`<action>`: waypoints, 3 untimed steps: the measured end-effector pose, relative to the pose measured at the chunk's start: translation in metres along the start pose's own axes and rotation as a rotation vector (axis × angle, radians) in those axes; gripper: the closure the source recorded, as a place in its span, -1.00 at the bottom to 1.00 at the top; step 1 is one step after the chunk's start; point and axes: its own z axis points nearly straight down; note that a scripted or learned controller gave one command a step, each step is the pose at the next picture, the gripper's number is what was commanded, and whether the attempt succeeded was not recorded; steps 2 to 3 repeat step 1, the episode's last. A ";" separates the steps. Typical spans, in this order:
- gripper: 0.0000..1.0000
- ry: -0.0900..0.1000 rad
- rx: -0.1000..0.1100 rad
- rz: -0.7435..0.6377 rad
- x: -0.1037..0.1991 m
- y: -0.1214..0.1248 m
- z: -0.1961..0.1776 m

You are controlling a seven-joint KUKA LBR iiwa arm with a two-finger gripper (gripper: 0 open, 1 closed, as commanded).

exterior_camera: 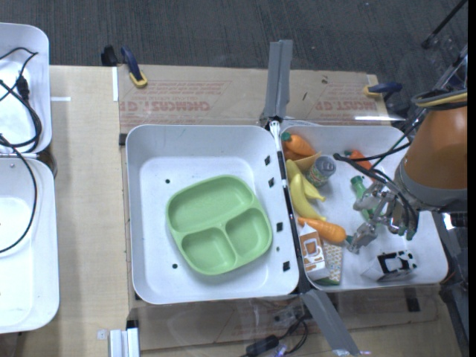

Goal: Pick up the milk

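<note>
The gripper (366, 218) hangs over the right bin (435, 277), near the middle of it, with the grey and orange arm (439, 155) reaching in from the right side. Its fingers point to the left and down, and nothing is seen between them; if they are spread or closed, I cannot tell from this view.

The milk (396, 263) is a small white carton with black spots. It lies on the floor of the right bin, just below and a little to the right of the gripper, apart from it.

To the left of the gripper, along the left wall of the same bin, several things are together. A banana (303, 193) lies there, and above it is a carrot (300, 146) in the upper corner. A small round can (322, 169) stands beside the banana, up and left from the gripper. A second carrot (328, 230) lies just to the left of the fingertips. Below it is an orange and white box (313, 251), against the wall.

Further left, the left bin (149, 222) holds a green plate (219, 223) with three compartments, tilted a little in the bin.
</note>
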 end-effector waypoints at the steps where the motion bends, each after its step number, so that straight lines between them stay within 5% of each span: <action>1: -1.00 0.000 0.000 0.108 -0.016 -0.038 0.045; 3: -1.00 0.000 0.000 0.108 -0.016 -0.038 0.045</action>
